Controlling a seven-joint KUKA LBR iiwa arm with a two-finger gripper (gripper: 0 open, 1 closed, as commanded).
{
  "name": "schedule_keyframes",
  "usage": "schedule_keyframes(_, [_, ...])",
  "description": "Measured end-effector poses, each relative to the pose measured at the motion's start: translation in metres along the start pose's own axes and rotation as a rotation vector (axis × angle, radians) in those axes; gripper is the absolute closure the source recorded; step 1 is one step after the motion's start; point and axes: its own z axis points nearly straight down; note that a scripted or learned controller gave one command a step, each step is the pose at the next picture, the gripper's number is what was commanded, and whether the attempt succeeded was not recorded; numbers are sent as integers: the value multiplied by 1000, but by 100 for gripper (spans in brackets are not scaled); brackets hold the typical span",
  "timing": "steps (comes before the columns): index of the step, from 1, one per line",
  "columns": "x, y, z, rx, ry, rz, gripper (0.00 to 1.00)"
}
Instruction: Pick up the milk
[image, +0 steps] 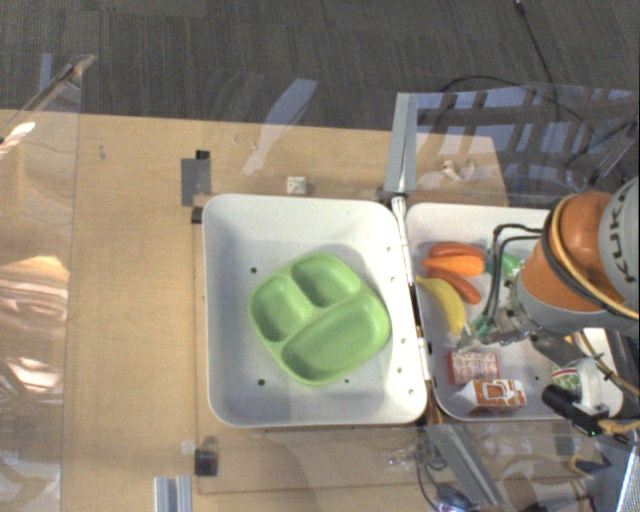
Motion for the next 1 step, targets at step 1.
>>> schedule_keyframes(1, [-29,-7,23,-5,-1,549,100])
